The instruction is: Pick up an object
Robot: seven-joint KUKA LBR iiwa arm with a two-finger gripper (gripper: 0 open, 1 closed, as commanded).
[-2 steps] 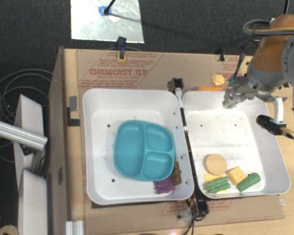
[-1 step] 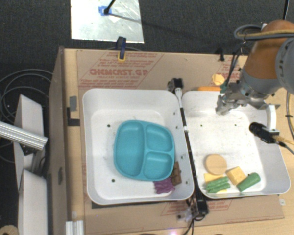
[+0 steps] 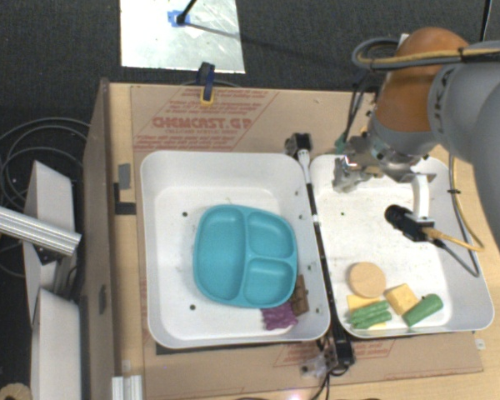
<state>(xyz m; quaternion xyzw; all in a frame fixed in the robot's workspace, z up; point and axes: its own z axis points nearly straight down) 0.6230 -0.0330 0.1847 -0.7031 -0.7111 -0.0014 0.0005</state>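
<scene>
Mostly hidden under its arm, the gripper hangs over the right bin (whether open, I cannot tell).

Open floor is left across the middle of the right bin, between the claw at its far left corner and a cluster along the near wall — tan disc, yellow block, green pieces. The left bin is largely taken up by a blue plate, with a purple scrap and a brown scrap at its near right edge; bare strips are left along the far and left walls.
</scene>
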